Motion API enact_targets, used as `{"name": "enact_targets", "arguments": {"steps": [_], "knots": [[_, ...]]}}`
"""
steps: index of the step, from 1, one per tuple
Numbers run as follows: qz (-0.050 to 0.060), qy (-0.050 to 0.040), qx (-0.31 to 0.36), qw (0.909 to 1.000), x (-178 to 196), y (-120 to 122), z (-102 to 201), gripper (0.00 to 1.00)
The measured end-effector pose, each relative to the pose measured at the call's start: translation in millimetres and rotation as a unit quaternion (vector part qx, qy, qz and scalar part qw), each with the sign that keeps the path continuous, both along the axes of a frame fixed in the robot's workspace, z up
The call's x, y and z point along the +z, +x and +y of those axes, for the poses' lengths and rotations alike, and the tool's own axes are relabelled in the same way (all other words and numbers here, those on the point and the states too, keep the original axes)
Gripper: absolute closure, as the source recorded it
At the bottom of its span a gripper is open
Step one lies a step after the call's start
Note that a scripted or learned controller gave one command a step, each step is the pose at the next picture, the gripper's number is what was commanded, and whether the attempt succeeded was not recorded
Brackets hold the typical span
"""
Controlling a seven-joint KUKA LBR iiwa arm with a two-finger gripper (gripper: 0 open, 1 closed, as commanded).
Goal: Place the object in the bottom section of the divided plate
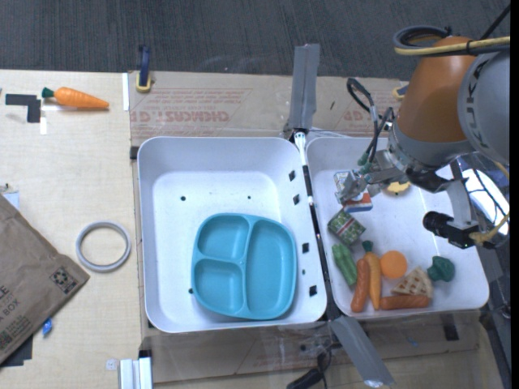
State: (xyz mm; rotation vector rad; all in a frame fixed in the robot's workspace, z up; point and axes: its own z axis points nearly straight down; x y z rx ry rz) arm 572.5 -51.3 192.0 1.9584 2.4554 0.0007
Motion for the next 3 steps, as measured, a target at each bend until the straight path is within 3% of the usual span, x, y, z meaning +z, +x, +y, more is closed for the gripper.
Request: {"name": "enact_targets", "arguments": {"steps": [1,2,3], "knots": [[0.002,-0.0004,0.001,1.0000,4,-18,69,1.00],[0.002,-0.0002,0.128,0.9918,-1,-82,118,1.00],[0.002,-0.0003,0.128,0.9918,-1,-82,118,0.00]]}}
